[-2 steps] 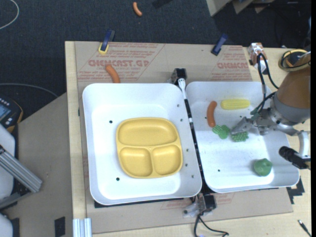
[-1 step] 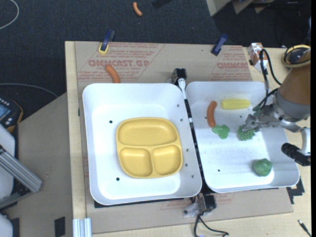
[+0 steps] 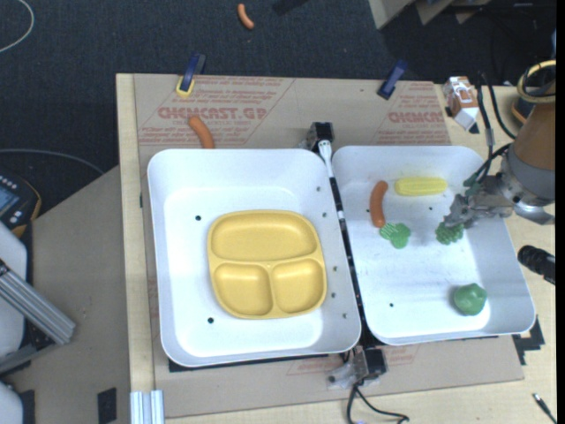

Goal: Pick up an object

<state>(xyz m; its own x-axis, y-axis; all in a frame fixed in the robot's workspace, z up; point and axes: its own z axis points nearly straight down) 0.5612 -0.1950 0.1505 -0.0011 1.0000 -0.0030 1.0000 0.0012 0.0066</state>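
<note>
While gripper sits low over broccoli in right bin, fingers' state unclear, can't tell. Nothing lifted yet, so grab and lift left.

Yellow tray: smooth matt plastic; white bins: smooth plastic; bench: matt brown cardboard; floor: dark carpet
</note>
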